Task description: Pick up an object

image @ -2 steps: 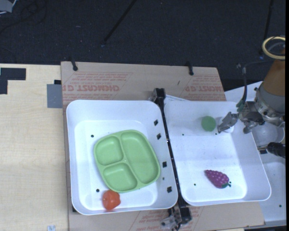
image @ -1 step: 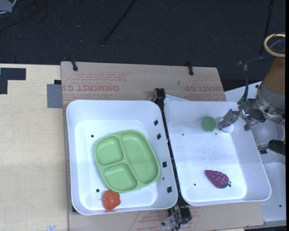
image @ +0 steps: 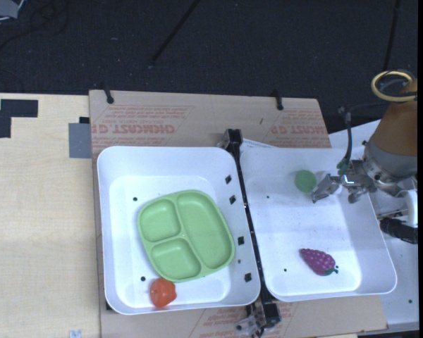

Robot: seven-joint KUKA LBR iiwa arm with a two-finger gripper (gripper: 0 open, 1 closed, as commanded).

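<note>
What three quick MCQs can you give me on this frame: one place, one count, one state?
1. Where does the green divided plate lie?
A. left bin
B. right bin
C. on the cardboard

2. How many loose objects lie in the right bin?
A. one
B. two
C. four

3. How does the gripper stand to the green ball?
A. holding it
B. beside it, open, nothing between its fingers
C. pressing it flat

Answers:
1 A, the plate rests in the left bin with the orange-red object below it.
2 B, the green ball and the purple grape bunch.
3 B, the ball sits just left of the spread fingers.
</note>
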